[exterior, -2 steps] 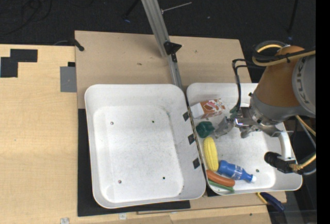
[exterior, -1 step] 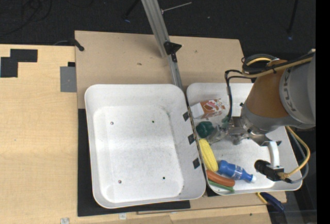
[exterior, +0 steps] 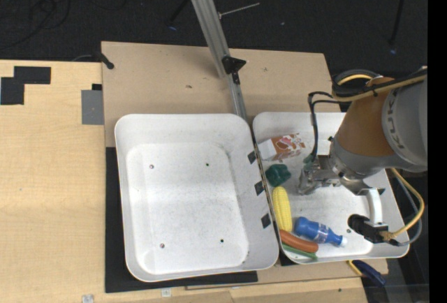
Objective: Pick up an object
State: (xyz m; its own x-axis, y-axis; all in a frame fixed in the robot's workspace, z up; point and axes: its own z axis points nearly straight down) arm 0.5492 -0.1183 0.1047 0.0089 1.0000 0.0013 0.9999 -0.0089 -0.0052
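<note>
Camera view from above: two shallow white bins are seen side by side on the bench, the left bin (exterior: 140, 155) toward nine o'clock and the right bin (exterior: 269, 128) toward four o'clock. The grey arm (exterior: 391, 130) with its orange band is seen entering from three o'clock and bending down over the right bin. The gripper (exterior: 312, 179) is lowered inside that bin, near its middle; whether anything lies between its tips cannot be told, since the metal end is small and blurred.

Several objects are gathered along the right bin's left side. A red and white packet (exterior: 286, 146) lies at eleven o'clock from the gripper, well apart from it. A dark green piece (exterior: 278, 173) is placed just beside the gripper at nine o'clock. A yellow corn cob (exterior: 281, 207) lies along the bin's left wall at seven o'clock from the gripper. A blue bottle (exterior: 318, 232) with a white cap is laid on its side at six o'clock, and an orange-red carrot-like piece (exterior: 299, 243) rests just beside it at the bin's lower rim.
</note>
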